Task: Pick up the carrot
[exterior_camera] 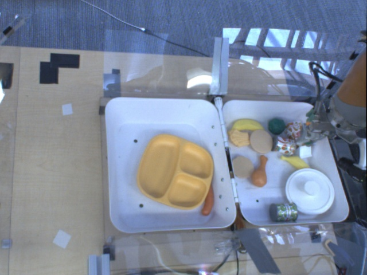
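In the left bin (123, 153), beside the yellow tray (175, 171), lies a slim orange carrot (207, 201); gripper (312, 132) state unclear.

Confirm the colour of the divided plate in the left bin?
Yellow-orange, plain: the divided plate, best seen in the camera view.

Blue carpet (143, 4) lies beyond a wooden bench (51, 171) with black marks (57, 67); window light glints on clear panels (275, 39).

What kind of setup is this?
Probably a robot lab picking bench: two white bins side by side, toy food like the carrot beside a yellow tray, and an arm at right.
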